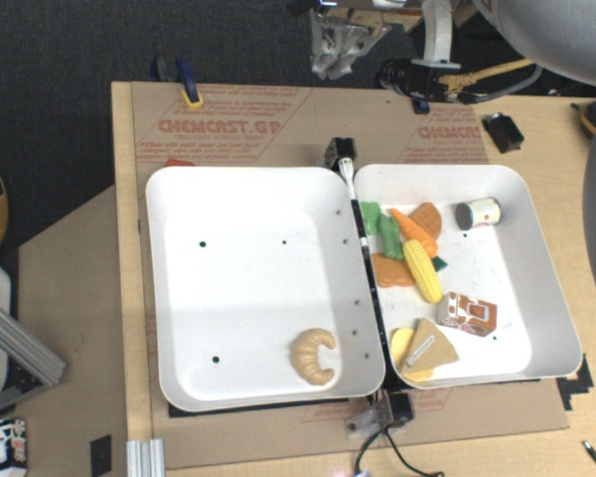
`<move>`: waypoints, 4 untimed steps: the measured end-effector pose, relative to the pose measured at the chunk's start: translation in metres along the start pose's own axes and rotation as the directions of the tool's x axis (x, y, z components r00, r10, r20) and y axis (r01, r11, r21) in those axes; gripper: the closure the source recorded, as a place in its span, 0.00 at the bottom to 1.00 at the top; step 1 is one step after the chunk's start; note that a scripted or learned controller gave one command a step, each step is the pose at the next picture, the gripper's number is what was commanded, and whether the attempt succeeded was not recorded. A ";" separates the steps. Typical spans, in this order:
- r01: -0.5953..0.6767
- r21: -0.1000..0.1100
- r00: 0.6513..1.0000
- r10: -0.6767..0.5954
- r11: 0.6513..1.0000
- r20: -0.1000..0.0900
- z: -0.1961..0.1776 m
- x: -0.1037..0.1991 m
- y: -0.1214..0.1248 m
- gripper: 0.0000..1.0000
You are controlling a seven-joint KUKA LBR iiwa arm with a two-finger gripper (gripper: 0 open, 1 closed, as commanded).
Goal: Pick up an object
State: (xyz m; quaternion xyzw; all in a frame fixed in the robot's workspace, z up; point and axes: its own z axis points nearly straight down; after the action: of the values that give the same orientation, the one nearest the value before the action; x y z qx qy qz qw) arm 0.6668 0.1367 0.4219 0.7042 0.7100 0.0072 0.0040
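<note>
Croissant (315, 355) near left bin's (179, 266) front rim, open floor behind

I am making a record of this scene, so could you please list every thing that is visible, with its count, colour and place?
bins: 2, white, side by side on the bench
croissant: 1, tan, left bin, near its front right corner
corn cob: 1, yellow, right bin, left part
carrot: 1, orange, right bin, just behind the corn cob
green pieces: a few, green, right bin, along its left wall
small cylinder: 1, cream with a dark end, right bin, back
small box: 1, brown and white, right bin, centre front
sandwich wedge: 1, tan, right bin, front
clamp: 1, blue and yellow, back left of the board
arm: 1, grey, top right; gripper hangs behind the bins
</note>
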 end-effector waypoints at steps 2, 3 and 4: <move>-0.002 0.001 1.000 0.002 1.000 -0.002 -0.008 0.083 -0.037 1.00; -0.005 -0.001 1.000 0.005 1.000 -0.002 -0.124 0.089 -0.058 1.00; -0.010 0.034 1.000 0.009 0.999 0.011 0.073 0.087 -0.054 1.00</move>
State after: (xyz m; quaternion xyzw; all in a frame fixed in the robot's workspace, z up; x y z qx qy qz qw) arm 0.6133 0.2241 0.3486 0.7076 0.7066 -0.0086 -0.0040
